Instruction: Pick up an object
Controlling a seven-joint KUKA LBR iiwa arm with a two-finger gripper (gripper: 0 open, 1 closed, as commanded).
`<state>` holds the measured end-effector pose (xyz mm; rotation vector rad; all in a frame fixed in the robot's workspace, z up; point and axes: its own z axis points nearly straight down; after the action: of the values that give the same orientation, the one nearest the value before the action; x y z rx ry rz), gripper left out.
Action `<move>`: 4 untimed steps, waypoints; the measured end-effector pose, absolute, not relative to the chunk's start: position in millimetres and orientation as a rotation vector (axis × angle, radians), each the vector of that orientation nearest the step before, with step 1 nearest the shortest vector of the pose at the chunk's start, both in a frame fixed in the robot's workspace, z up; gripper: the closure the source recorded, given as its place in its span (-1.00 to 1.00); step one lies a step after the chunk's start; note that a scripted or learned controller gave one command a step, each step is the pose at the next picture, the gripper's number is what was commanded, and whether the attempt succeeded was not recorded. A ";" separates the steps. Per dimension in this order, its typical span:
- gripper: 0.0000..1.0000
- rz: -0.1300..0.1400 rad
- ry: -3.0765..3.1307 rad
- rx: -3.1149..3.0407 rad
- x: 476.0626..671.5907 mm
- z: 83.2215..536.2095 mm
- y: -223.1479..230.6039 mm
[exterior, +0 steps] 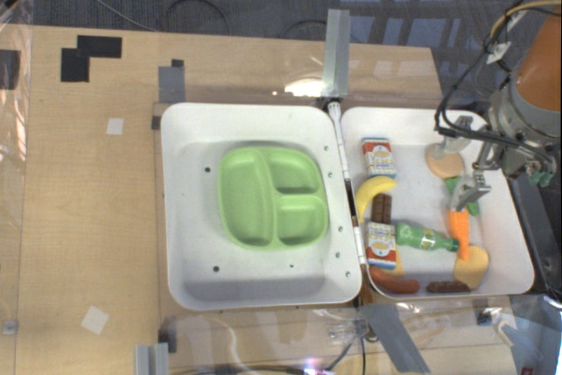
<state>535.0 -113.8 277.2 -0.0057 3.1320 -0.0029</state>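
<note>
The gripper (475, 189) hangs over the right bin (525, 277), at about 3 o'clock from the bin's middle. Its fingers point down and stand a little apart, and nothing lies between them. Just below, toward 6 o'clock, is a toy carrot (459, 225) with its green leaves close to the fingertips. This carrot is, I judge, the most probable thing to be picked.

The risk comes from crowding. The carrot touches a yellow-orange fruit (471, 264) at its lower end, and a green bottle (425, 237) lies near at 9 o'clock. If the fingers close on the leaves and not on the body, the carrot can slip out. A beige round piece (444, 162) at 11 o'clock from the gripper could also be pushed.

Two small cartons (378, 158) with red and white labels lie in the bin, but their writing is too small to read. The left bin (180, 277) holds a green divided plate (270, 196).
</note>
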 end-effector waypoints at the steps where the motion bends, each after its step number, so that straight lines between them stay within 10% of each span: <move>1: -1.00 -0.003 3.129 -0.163 523.9 97.4 -149.3; 2: -1.00 -0.008 2.958 -1.027 555.1 100.2 -182.2; 3: -1.00 -0.012 2.969 -0.968 530.1 90.6 -185.0; 4: 1.00 -0.021 2.952 -0.973 535.8 105.4 -182.6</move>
<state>535.8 -182.6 105.4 -0.9733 2.9518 -0.0211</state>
